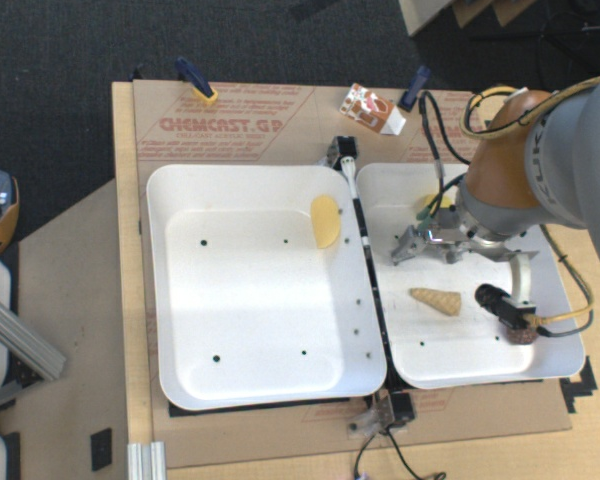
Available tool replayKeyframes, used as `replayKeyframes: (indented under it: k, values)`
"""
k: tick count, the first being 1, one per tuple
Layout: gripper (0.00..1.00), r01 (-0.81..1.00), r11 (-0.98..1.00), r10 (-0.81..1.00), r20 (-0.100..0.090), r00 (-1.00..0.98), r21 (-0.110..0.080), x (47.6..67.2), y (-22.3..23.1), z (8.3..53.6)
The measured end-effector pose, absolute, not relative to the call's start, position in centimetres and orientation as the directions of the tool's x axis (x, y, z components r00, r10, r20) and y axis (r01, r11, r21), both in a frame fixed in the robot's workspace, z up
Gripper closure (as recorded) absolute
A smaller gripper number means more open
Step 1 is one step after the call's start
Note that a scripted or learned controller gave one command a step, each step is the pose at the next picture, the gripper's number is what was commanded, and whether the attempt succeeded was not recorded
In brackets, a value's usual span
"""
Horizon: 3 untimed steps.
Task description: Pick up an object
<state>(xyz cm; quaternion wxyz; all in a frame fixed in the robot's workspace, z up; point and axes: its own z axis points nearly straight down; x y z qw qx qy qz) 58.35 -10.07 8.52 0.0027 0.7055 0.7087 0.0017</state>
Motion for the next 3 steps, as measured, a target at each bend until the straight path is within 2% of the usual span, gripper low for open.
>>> replayKeyframes:
  k: [1,2,3]
  values:
    - [0.0,1.0,0.004,1.0,-0.003,-0.004,0.01,66.4,-11.7,8.6]
    - [1.0,1.0,0.003,1.0,-0.003,-0.003,0.004,66.1,-11.7,9.6]
    - [1.0,1.0,0.009,1.0,0.002,-0.009,0.011,66.3,-3.5,19.2]
